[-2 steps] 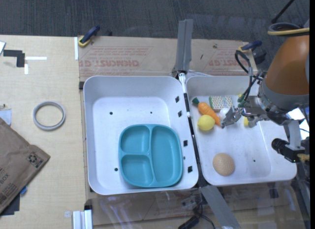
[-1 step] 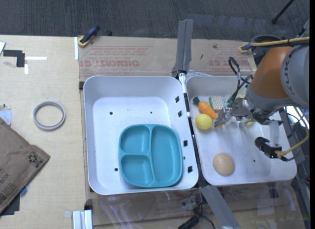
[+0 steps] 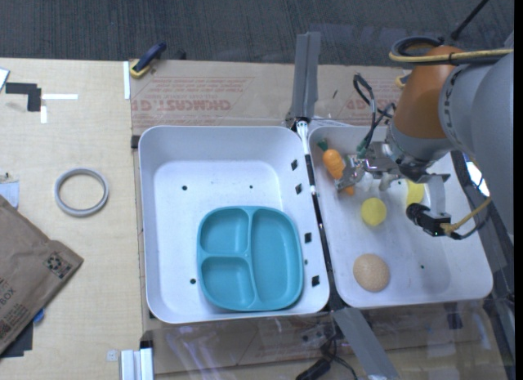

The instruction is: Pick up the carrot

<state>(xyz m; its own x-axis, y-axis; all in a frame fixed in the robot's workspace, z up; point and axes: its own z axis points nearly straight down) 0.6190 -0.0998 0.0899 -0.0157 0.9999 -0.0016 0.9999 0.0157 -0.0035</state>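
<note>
Camera view shows the claw [image 3: 353, 176] low in the right bin [image 3: 458, 284], touching the carrot [image 3: 333, 163] just beside it, apparently for the pickup; I cannot tell its grip state.

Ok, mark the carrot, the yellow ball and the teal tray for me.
carrot [image 3: 333, 161], camera view, on its orange body.
yellow ball [image 3: 374, 212], camera view, on its centre.
teal tray [image 3: 250, 290], camera view, on its lower divider.

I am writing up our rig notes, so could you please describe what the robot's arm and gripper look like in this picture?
The grey KUKA arm has rounded, smooth metallic-grey segments with a glossy orange band above the wrist. Thin black and yellowish cables loop around the wrist, and a black cable trails toward the lower right. The small two-finger gripper is bare silver metal with dark fittings. No readable markings are visible.
</note>
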